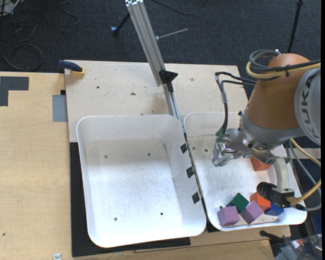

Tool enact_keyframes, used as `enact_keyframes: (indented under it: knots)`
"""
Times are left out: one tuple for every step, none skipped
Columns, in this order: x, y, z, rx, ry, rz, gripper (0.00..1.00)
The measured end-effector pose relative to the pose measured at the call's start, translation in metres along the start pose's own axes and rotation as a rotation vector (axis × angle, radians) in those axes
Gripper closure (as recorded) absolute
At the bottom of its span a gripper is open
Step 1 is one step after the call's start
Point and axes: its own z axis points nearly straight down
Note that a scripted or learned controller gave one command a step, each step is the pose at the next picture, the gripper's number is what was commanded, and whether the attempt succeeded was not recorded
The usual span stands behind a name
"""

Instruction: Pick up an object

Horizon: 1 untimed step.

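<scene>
Near right corner of right bin (208, 145): purple blocks (228, 215), green block (239, 201), orange and blue pieces, all unlifted. Farther in, gripper (222, 157) hangs above bin floor; open or closed, cannot tell. Pick not yet done.

even overhead light, soft shadows, slightly grainy

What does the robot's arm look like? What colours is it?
The arm is fat, round and grey, with a big orange band above the wrist. Black and yellowish cables loop around it. Its tool is small, shiny, silvery metal.
</scene>
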Motion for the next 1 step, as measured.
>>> enact_keyframes:
  knots:
    - [0.0476, -0.0033, -0.0023, -0.001, -0.001, 0.001, 1.0]
